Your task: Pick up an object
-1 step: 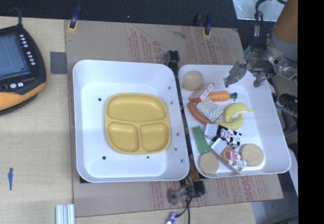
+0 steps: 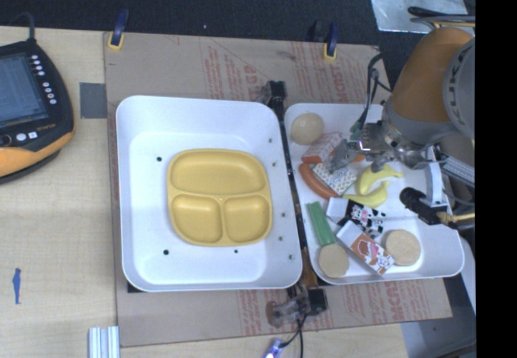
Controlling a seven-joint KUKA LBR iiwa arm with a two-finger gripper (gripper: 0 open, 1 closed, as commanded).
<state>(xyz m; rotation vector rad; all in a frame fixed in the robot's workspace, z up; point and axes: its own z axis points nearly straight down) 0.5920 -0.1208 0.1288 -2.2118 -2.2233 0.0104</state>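
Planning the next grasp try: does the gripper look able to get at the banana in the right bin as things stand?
Probably yes. The gripper hangs over the right bin, just left of the banana. Nothing lies on top of the banana, though the hot dog and a wrapped packet crowd its left side.

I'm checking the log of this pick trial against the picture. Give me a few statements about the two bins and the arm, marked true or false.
1. A yellow divided tray lies in the left bin. True.
2. The toy food is piled in the left bin. False: it lies in the right bin.
3. The gripper is over the right bin, near the yellow banana. True.
4. The green stick rests on the divided tray. False: it lies in the right bin, by its left wall.
5. A round beige ball sits near the right bin's far left corner. True.
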